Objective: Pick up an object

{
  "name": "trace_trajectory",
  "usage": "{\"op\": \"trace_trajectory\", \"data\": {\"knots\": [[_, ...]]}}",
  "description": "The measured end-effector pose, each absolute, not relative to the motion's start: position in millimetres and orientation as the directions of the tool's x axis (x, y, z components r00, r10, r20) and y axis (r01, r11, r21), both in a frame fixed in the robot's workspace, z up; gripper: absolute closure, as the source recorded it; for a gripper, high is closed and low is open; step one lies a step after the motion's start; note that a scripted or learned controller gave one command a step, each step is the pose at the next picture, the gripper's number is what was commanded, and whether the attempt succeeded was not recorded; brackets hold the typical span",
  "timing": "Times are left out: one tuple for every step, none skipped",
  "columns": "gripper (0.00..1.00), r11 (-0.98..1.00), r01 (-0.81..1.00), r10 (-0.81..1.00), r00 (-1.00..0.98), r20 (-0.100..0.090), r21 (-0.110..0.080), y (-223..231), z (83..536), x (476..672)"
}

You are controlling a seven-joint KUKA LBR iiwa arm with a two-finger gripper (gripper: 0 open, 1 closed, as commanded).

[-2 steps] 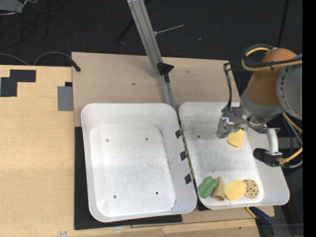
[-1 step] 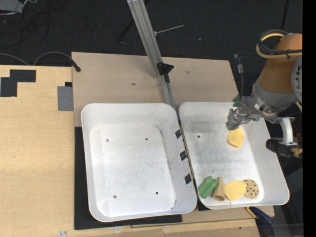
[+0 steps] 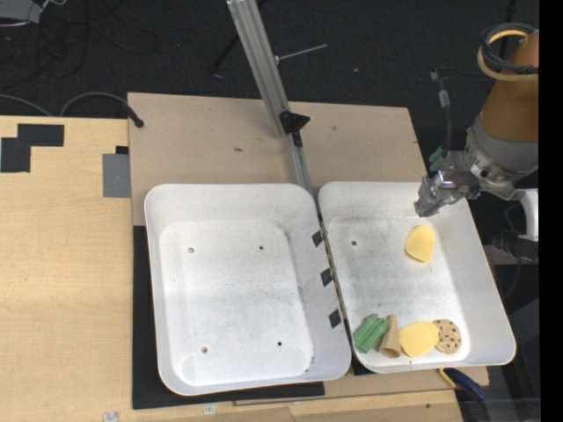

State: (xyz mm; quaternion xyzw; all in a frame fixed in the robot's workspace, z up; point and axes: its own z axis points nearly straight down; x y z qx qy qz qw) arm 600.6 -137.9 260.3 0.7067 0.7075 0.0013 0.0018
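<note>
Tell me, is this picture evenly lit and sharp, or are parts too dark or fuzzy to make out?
In the camera view, the two white bins are brightly and rather evenly lit, with only soft shadows along their walls; the floor behind the bench is nearly black; the hand looks dark and slightly soft, so its detail is hard to read; the yellow piece beside it is clear.

Two white bins; two yellow pieces; one green thing; one tan cone; one cookie, all right bin.
</note>
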Motion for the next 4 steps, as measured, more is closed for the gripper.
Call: {"op": "trace_trajectory", "data": {"knots": [[1.00, 0.003, 1.000, 1.000, -0.003, 0.002, -0.004, -97, 254, 584.7], [1.00, 0.004, 1.000, 1.000, -0.004, 0.002, -0.006, -40, 239, 573.6], [1.00, 0.005, 1.000, 1.000, -0.005, 0.002, -0.006, 18, 236, 554.0], [1.00, 0.005, 1.000, 1.000, -0.005, 0.002, -0.003, 75, 242, 548.4]]}}
